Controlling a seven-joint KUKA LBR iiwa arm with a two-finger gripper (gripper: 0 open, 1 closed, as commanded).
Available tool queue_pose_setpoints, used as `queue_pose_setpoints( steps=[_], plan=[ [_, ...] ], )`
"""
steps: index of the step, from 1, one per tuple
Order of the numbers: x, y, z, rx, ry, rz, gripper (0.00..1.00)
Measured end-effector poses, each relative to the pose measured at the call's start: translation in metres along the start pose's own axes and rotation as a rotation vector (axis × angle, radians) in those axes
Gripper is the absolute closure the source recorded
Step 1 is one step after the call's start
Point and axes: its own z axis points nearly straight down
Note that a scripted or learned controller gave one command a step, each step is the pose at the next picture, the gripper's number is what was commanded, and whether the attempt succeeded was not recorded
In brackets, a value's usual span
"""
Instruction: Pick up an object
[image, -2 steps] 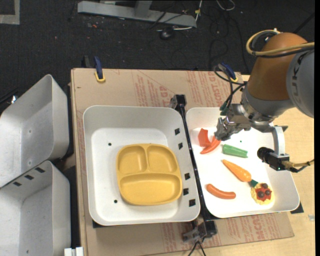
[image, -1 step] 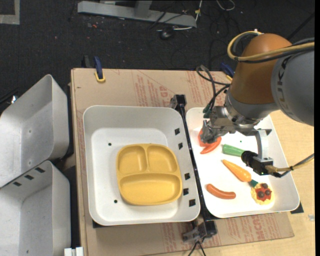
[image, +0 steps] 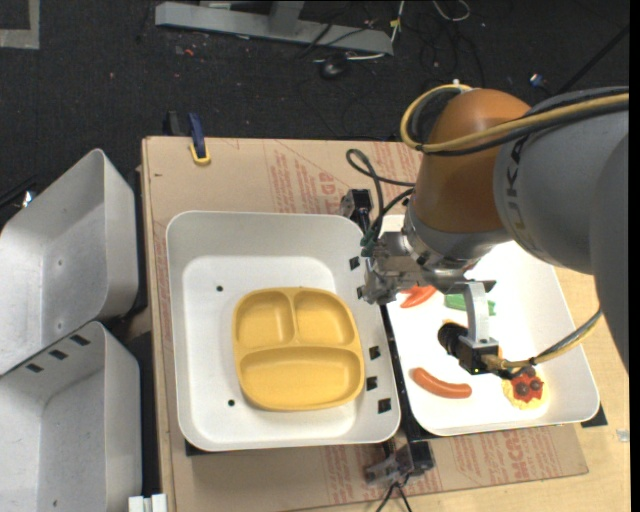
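Cardboard, brown and printed with red lettering, covers the tabletop (image: 270, 170), and two shallow white plastic bins with rounded corners sit on it side by side.

The left bin (image: 190, 330) holds a smooth yellow plate (image: 297, 348), a rounded rectangle divided into three compartments, two small ones at the far side and one wide one nearer the camera.

The right bin (image: 560, 300) holds small toy foods:
- A glossy orange-red sausage (image: 441, 384) lies flat near the front of the bin. Its long axis runs roughly left to right, with the right end slightly nearer the camera.
- A small red piece (image: 418, 296) lies further back, slim and elongated, slanting up toward the right.
- A green piece (image: 457, 300) is just beside it, partly hidden.
- A flat yellow piece with red bumps (image: 527, 390) rests at the front right corner, well apart from the red piece.

The grey arm (image: 560, 190), with its rounded orange band (image: 465, 170), reaches in from the right and covers the back of the right bin. Its metal gripper (image: 383, 278) sits low over the seam between the two bins, just left of the red piece. Whether the gripper is open or closed cannot be told from this angle, and nothing can be seen held in it.
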Motion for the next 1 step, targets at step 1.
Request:
queue_pose_setpoints(
  steps=[1],
  plan=[
    [0.0503, -0.0118, 0.0107, 0.0, 0.0, 0.0, 1.0]
  ],
)
